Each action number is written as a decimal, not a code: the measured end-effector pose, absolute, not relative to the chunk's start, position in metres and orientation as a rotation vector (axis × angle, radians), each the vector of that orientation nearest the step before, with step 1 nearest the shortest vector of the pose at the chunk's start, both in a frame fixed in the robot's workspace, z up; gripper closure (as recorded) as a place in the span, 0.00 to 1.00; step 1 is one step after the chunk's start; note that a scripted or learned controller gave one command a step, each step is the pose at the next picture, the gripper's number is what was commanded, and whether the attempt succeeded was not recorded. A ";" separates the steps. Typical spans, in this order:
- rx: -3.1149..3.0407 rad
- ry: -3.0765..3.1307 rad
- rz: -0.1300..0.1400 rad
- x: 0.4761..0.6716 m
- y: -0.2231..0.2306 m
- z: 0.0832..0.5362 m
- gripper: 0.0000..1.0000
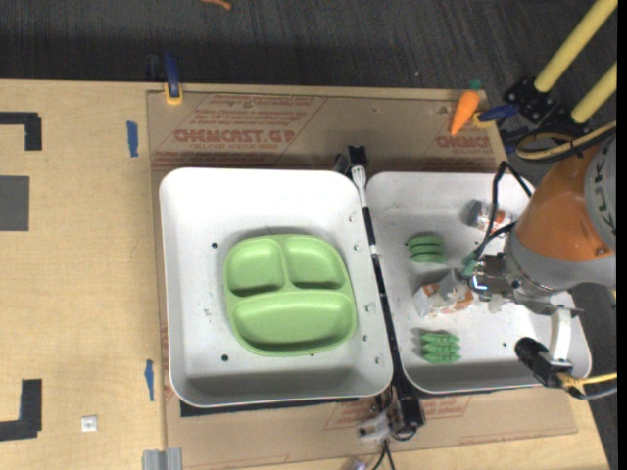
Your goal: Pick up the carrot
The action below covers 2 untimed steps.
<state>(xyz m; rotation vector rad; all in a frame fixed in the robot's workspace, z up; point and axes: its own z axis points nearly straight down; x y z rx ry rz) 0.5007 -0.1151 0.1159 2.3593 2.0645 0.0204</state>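
An orange carrot (pixel 462 116) with a green top lies on the cardboard behind the right bin (pixel 392 199), outside it, near the bin's far edge. My gripper (pixel 443 297) is low in the middle of the right bin, between two green ridged items. A small orange patch (pixel 457 305) shows right against the gripper; whether it is a held object is unclear. The arm's grey body and orange band (pixel 563 228) cover the bin's right side.
The left bin (pixel 186 262) holds a green divided plate (pixel 289 292). Green ridged pieces lie at the right bin's middle (pixel 426 249) and front (pixel 438 347). A small grey object (pixel 474 211) sits near the arm. Yellow poles and cables stand at the far right.
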 end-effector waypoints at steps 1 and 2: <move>2.353 2.069 0.037 0.505 -0.111 0.130 1.00; 2.350 2.069 0.039 0.506 -0.111 0.140 1.00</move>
